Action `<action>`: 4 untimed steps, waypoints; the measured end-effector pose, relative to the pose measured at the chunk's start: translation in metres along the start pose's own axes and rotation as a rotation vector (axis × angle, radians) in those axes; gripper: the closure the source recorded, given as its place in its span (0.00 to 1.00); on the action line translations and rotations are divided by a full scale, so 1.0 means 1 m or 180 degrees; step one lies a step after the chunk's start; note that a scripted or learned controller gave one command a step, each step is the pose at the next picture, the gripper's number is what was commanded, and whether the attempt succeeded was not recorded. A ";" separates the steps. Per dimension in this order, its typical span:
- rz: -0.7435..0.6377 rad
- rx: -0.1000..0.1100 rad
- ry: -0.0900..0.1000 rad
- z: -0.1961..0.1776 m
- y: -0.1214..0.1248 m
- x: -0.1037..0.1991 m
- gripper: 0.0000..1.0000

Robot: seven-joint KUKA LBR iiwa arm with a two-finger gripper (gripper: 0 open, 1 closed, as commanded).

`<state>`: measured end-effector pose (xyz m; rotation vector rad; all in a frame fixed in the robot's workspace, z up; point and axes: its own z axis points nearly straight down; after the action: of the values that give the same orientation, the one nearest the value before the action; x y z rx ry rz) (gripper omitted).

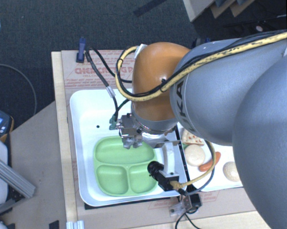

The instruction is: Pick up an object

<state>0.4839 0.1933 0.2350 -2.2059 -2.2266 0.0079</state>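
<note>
The gripper hung over the green tray's twelve o'clock rim in the left bin, presumably lining up a pick, though whether it was clenched I could not tell.

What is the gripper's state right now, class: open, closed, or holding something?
Gripper: cannot be told; it sits over the green tray in the left bin.
</note>
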 end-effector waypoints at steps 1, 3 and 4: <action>0.0037 -0.0037 -0.0007 0.018 0.058 -0.014 1.00; 0.0025 -0.0092 0.0016 -0.179 0.078 0.031 1.00; 0.0037 0.0023 -0.0023 0.103 0.105 0.028 1.00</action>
<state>0.5879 0.2227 0.1311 -2.2189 -2.2138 0.0240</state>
